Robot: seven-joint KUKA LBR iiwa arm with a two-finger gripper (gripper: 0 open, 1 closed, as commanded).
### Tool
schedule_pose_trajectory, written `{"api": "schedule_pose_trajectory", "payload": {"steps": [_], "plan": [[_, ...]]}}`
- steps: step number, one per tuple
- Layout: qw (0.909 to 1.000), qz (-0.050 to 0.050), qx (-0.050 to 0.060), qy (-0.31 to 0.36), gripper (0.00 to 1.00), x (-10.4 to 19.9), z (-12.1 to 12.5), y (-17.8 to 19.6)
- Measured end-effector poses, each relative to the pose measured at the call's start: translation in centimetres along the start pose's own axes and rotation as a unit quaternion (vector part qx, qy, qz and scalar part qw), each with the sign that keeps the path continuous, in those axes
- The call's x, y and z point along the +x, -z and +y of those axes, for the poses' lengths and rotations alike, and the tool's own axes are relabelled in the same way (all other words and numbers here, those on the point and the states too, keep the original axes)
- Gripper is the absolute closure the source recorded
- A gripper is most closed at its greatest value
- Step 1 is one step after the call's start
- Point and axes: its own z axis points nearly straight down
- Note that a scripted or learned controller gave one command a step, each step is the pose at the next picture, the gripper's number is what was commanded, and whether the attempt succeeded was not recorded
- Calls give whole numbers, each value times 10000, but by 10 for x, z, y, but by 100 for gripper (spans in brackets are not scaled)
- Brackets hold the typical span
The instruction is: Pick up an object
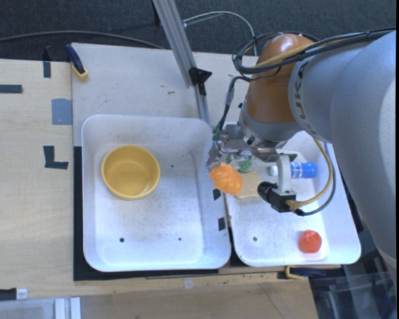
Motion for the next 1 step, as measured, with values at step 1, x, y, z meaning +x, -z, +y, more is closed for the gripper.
{"api": "schedule_pose_trajectory", "payload": {"steps": [1], "plan": [[10000,2,-11,9,100,59,10,16]]}}
